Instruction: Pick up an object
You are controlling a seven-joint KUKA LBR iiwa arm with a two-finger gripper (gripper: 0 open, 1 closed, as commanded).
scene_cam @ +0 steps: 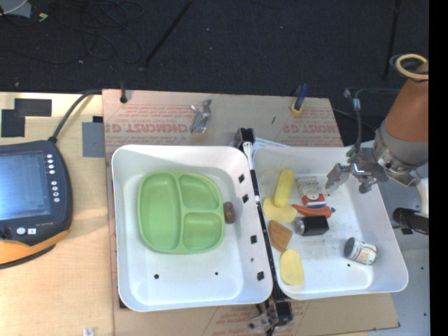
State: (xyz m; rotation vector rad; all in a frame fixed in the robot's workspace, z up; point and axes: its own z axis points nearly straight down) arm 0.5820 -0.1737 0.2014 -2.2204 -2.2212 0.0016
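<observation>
Gripper (pixel 341 176) hangs over the right bin (pixel 392 271) near its far right corner, jaws apart, nothing between them. Right bin contents: yellow block (pixel 283 187) and packet (pixel 309 187) toward the far edge, red tool (pixel 312 208) and black cylinder (pixel 311 225) mid-bin, brown piece (pixel 279 235) and yellow oval (pixel 292 267) along the left wall, can (pixel 360 251) near the right wall. Left bin (pixel 133 271) holds 1 green tray (pixel 180 211) with a small brown object (pixel 229 212) touching its right edge.

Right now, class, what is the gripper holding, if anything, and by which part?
Nothing shows between its fingers. The gripper hangs over the right bin's upper right area, apart from the objects lying there.
</observation>
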